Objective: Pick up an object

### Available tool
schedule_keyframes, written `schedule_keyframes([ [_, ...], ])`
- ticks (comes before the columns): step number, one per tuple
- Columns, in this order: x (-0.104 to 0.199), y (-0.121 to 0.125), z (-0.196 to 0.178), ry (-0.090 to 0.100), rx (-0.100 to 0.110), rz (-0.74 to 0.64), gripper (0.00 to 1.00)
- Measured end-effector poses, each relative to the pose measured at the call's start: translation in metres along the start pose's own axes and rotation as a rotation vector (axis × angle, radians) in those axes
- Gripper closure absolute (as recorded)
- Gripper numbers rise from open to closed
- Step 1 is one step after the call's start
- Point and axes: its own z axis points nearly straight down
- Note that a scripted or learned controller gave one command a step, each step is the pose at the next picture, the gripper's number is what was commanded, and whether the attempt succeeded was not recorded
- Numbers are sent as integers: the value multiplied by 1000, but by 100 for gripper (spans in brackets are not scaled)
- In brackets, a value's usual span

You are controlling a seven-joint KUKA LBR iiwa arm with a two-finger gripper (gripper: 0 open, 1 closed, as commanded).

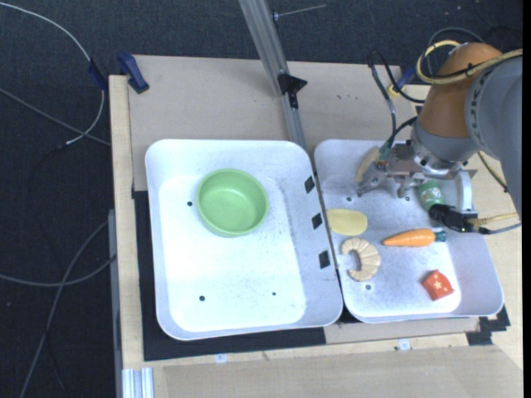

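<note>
- Seeing the tool low over the far part of the right bin, arm reaching in from the right edge of the view.
- We can't tell how the tool is set; wrist and cabling blur that area, and nothing shows clearly as clamped.
- A tan object sits right at the tool, on its left side; touching or just beside it, we can't say which.
- A green item lies just right of the tool, partly under the wrist.
- In front of the tool and slightly left: a yellow flat piece; beyond that, a curled beige shrimp-like piece.
- In front and to the right: an orange carrot, lying roughly crosswise in the bin.
- Furthest from the tool in this bin: a red piece near the front-right corner.
- Well left of the tool, the left bin holds a green bowl, upright.
- Both bins rest side by side on the worktop.
</note>
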Motion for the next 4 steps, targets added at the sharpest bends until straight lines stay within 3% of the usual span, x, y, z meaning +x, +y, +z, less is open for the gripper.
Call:
schedule_keyframes([
  [1, 1, 2, -17, 1, -8, 0, 100],
  [3, 3, 7, -143, -4, -22, -2, 100],
  [4, 51, -8, -153, 2, -6, -7, 100],
])
